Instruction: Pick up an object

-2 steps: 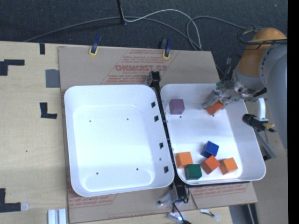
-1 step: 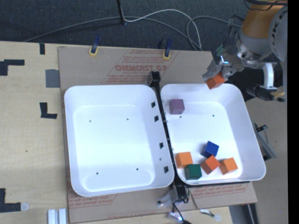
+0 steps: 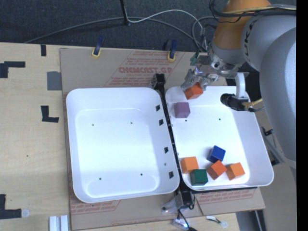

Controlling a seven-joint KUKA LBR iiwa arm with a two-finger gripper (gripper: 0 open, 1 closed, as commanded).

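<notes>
A small orange cube [image 3: 193, 91] with matte faces sits clamped between the metal fingers [image 3: 198, 82], which are closed on its upper sides. It hangs tilted over the far left corner of the right shallow white plastic bin [image 3: 250, 143], just beyond a pale purple cube [image 3: 181, 109] lying on the bin floor. At the near end of that bin cluster five more blocks: an orange one [image 3: 189, 164], a dark green one [image 3: 198, 177], a red-orange one [image 3: 216, 169], a blue one [image 3: 217, 153] and another orange one [image 3: 235, 170]. The left white bin [image 3: 115, 143] has smooth glossy walls. Both rest on brown cardboard [image 3: 134, 66] over the pale wooden tabletop [image 3: 29, 143].
</notes>
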